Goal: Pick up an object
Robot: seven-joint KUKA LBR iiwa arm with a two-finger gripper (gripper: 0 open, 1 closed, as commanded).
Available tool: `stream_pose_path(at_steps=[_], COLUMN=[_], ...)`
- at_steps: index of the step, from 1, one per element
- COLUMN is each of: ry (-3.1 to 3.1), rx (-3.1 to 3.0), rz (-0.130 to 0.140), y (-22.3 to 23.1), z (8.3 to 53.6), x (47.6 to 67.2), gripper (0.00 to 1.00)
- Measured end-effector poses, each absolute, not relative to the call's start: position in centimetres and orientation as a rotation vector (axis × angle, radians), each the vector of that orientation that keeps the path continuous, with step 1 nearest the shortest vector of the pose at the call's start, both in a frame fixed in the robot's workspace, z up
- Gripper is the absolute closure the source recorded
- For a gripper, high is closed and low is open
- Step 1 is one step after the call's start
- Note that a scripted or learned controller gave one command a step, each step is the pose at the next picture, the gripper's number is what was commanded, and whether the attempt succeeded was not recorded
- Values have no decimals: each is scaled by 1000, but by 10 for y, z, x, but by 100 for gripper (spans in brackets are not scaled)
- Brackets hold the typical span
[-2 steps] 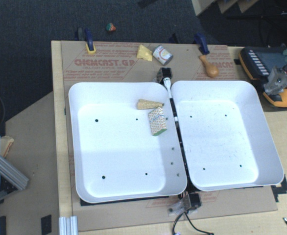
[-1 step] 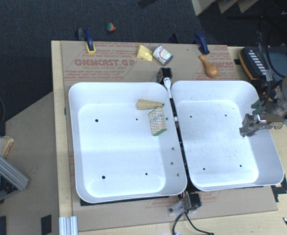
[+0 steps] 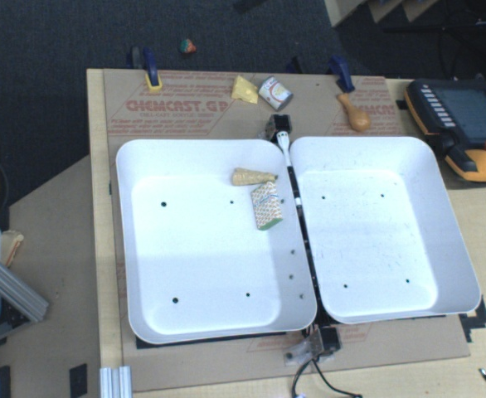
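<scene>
Cone (image 3: 252, 177) and patterned packet (image 3: 266, 205) touching in left bin (image 3: 143, 247), far right. Brown board (image 3: 177, 106) beneath; dark carpet (image 3: 60, 23) beyond. Pincer state: cannot tell.

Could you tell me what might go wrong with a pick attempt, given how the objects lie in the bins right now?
The tan cone-shaped piece and the patterned packet lie touching in the left bin, so closing on one may nudge or drag the other. Both sit near the divider between the bins, which may crowd the approach. The packet looks flat and could slip.
</scene>
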State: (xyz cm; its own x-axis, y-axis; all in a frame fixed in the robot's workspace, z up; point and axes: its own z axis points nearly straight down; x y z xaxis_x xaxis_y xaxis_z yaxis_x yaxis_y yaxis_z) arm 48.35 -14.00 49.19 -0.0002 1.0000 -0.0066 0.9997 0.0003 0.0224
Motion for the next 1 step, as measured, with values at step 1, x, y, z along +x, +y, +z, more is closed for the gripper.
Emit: stream_pose_path(at_steps=[1], ry=[2229], rx=[2229], rz=[-10], y=[-123], z=[362], x=[478], gripper=[100])
